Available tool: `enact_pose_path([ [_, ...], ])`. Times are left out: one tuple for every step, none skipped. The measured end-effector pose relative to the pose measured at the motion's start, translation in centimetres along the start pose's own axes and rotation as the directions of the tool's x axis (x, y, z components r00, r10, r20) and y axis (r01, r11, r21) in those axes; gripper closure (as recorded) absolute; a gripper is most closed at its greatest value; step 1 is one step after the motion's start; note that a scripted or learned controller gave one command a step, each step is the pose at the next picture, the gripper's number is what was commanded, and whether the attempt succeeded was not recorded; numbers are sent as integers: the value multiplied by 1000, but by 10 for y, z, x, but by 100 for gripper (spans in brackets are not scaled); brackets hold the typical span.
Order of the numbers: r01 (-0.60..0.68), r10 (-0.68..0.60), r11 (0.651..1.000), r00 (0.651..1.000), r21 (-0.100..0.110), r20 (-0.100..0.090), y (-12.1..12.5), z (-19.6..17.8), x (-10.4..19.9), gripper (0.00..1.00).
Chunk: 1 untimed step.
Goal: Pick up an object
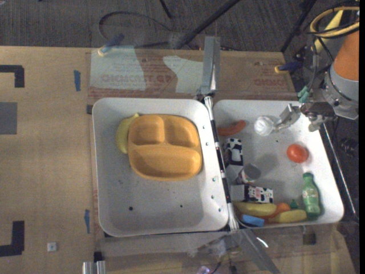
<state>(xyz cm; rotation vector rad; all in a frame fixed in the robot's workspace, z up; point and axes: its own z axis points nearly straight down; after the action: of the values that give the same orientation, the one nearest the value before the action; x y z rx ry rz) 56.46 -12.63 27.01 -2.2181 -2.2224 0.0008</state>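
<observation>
My gripper (300,119) hangs over the back right part of the right bin (328,170), open, with nothing between its fingers. One finger (287,116) points toward a clear round object (263,125) just to its left. A red tomato (297,152) lies a little in front of the gripper. A red sausage (232,128) lies at the bin's back left. A green bottle (309,194) rests by the front right wall.
In the right bin there are also two cow-patterned cartons (234,151) (259,194), a grey cup (249,173), a banana (256,208) and small fruit (283,207) along the front. The left bin (108,198) holds an orange divided plate (165,146) over a yellow item (122,135).
</observation>
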Motion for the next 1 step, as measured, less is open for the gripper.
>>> enact_pose_path([
  [-102,102,995,995,-1,1,-40,99,-36,0],
])
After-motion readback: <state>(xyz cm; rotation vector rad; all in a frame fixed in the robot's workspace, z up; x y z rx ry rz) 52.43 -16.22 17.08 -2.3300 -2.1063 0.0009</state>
